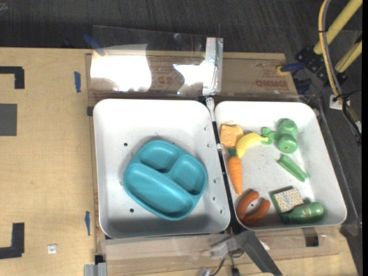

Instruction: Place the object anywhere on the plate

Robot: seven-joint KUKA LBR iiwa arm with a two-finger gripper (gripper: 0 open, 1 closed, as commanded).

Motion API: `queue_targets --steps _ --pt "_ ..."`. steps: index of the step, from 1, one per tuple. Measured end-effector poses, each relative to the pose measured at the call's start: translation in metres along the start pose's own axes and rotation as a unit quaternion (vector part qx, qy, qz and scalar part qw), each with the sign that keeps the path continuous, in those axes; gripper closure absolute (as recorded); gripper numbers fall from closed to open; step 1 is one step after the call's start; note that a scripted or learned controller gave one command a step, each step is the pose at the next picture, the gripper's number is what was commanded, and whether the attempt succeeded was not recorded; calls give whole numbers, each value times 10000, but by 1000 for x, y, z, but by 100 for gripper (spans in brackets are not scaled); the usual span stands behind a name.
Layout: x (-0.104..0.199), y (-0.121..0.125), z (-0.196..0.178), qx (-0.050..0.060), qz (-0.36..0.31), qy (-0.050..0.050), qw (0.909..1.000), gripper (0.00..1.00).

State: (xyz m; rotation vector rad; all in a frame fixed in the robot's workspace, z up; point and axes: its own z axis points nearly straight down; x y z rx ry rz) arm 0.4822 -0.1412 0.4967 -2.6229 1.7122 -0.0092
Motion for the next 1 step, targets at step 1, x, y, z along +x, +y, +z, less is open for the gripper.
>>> queue_targets --steps 1 --pt "0 -2 -11 33 9 4 10000 100"
